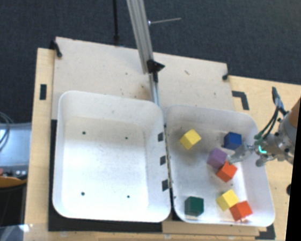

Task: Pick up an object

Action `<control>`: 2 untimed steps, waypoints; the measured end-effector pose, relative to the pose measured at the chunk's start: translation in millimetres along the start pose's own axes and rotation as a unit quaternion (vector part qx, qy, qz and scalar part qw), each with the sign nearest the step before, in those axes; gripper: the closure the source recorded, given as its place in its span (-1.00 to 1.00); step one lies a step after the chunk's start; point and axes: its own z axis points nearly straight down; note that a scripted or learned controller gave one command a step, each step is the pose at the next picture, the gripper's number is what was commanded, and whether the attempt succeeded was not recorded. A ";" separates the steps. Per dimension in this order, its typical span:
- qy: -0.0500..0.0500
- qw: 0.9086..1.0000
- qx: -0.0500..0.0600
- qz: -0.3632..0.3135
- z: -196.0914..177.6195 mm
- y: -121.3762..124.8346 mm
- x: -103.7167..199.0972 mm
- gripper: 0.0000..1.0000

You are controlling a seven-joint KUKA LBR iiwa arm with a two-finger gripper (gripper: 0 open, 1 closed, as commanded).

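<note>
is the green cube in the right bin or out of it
In: the green cube sits inside the right bin, near its front left corner.

Seven cubes in right bin (258, 181): yellow cube (190, 139), blue cube (233, 140), purple cube (217, 158) touching orange cube (227, 171), second yellow cube (228, 199) touching second orange cube (241, 210), green cube (194, 206).

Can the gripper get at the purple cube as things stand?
Probably yes. The gripper hangs over the right bin just right of the purple cube, whose top is uncovered. But the orange cube touches it, which may crowd a finger.
</note>
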 end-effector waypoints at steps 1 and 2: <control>0.000 1.000 -0.002 0.000 -1.5 0.8 0.1 -1.00; -0.001 1.000 0.000 0.002 49.9 -5.2 7.3 -1.00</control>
